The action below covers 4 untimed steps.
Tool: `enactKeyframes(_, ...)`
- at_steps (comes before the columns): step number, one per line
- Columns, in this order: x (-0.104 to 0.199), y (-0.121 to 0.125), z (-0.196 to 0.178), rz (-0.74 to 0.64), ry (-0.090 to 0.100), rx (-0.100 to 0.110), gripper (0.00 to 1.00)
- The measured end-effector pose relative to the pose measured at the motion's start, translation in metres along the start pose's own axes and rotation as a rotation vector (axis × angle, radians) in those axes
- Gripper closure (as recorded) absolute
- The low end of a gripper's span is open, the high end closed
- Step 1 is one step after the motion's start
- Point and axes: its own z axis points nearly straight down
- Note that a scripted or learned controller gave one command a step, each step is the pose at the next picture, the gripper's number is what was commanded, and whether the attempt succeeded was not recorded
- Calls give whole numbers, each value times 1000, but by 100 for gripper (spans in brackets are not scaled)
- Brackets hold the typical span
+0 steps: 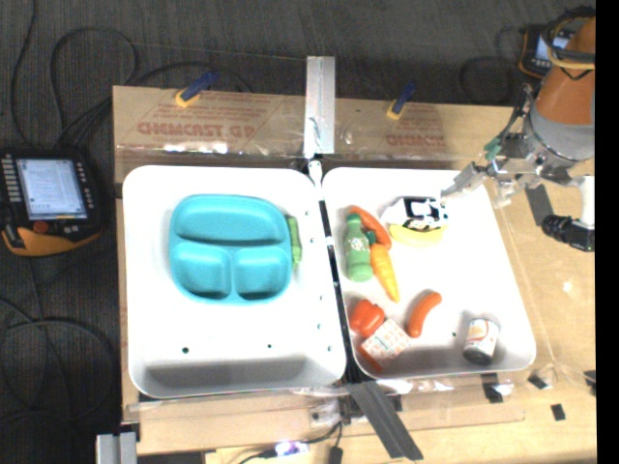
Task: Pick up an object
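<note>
Nearest the camera, along the near wall of the right bin [517, 288], a small can [481, 337] was seen lying on its side in the corner, with a small printed box [386, 340] and a red piece of toy food [365, 315] just beside each other toward the bin's left side. A red-orange sausage shape [424, 312] was placed between these and the can. Farther back, a green bottle [358, 245] was found touching an orange carrot shape [380, 259], and a yellow object with a black-and-white marking [418, 222] lay near the far wall. The left bin [145, 259] was occupied by a turquoise divided tray [232, 247], with a thin green item [293, 239] at the tray's right edge. The gripper [462, 182] was held above the far right part of the right bin, just beyond the yellow object, and nothing was seen between its fingers; how far they were parted could not be told from this view. No object had been lifted, so the step in hand was judged to be the approach. For the next move, a descent onto a single piece would be called for, and the yellow object, being closest, was judged the likely target; the crowded bottle and carrot would be harder to separate cleanly.
</note>
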Motion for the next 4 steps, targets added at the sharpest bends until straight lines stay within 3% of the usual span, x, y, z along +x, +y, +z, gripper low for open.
enactKeyframes(1, 0, 0, 0, 0, 0, 0, 0)
enactKeyframes(2, 37, 0, 110, -178, -4, -2, 0)
enactKeyframes(3, 60, 18, 119, -121, -13, 26, 0)
enactKeyframes(4, 104, -9, 119, -177, -19, -24, 0)
